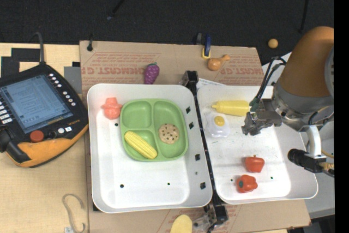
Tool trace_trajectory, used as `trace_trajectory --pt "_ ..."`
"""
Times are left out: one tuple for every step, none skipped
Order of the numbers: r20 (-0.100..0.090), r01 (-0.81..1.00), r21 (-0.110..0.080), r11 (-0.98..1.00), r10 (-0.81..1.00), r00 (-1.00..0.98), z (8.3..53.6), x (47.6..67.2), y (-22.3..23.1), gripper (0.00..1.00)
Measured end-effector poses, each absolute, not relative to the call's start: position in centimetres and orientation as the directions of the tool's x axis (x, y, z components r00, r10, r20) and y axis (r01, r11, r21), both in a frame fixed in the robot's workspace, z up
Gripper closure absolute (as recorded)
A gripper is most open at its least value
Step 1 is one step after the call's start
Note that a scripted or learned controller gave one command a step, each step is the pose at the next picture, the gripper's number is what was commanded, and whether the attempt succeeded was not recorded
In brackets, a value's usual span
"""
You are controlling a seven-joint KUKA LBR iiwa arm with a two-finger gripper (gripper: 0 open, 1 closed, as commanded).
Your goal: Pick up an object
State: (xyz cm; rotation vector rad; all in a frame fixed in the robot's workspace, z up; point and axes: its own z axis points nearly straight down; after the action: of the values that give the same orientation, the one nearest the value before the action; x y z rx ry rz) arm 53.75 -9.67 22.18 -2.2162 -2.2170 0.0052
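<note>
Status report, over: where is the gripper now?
Gripper over right bin, beside yellow bottle. Nothing seen held. Two red peppers lie nearer the front.

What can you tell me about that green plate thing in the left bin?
The green plate is a rounded, glossy divided dish that looks like plastic, with three compartments. It lies flat in the upper middle of the left white bin. A yellow corn cob lies slantwise in its lower compartment and a cookie sits in the right one. A pink toy rests just beside its left rim.
</note>
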Motion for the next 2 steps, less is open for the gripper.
trace_trajectory --pt "0.002 1.0 -0.005 0.0 1.0 0.0 21.75 51.85 -7.21 1.0" --pt "0.001 1.0 -0.004 -0.005 1.0 0.005 21.86 51.22 -7.21 1.0"
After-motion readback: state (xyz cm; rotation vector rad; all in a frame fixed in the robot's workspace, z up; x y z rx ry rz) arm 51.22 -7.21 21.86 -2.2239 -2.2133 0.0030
